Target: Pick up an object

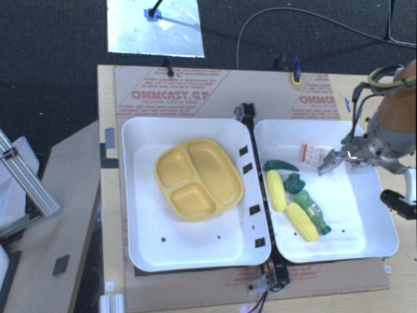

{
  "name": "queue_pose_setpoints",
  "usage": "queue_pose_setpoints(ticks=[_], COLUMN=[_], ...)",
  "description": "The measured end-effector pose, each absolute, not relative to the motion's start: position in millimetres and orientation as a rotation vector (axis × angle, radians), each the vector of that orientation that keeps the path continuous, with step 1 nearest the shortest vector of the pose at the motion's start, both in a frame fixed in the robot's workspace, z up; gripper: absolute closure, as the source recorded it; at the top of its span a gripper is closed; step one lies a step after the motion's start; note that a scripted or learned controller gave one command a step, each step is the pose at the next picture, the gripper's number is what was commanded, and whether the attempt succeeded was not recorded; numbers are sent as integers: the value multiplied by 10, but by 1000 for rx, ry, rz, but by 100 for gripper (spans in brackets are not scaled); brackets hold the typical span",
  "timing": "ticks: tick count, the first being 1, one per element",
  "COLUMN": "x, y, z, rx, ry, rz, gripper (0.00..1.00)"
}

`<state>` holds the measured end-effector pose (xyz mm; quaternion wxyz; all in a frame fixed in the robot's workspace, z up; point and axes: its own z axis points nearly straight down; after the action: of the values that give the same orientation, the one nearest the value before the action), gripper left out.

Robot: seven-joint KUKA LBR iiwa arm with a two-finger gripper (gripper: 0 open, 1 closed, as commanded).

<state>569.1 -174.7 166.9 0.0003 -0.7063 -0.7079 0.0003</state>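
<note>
Over right bin's (371, 240) far-right edge | tool (329, 163) near red-white packet (315, 154) | finger state unclear | bare floor beneath

Printed in red on the brown protective sheet (215, 87) covering the worktop, "CHEMCAST" followed by "GP", readable in large letters beyond the far rim of the left bin (189, 126), well to the left of the tool (335, 160) and farther from the camera. Beneath that, a smaller red line, too fine to read. Repeated in part on the same sheet beyond the right bin (374, 237), just behind the tool: "CHEMCAST" again, cut off by the arm. Faint red print on a small white-and-red packet (314, 154) just left of the tool, illegible. More red lettering at the sheet's near edge, unreadable.
</note>
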Motion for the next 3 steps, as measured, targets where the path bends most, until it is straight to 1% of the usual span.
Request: queue_pose_setpoints(ticks=[2,3], x=[5701,5717], y=[-1744,-1749], z=[827,959], rx=[-2220,-2223], ry=[-2222,-2226], rz=[0,-3], gripper=[0,100])
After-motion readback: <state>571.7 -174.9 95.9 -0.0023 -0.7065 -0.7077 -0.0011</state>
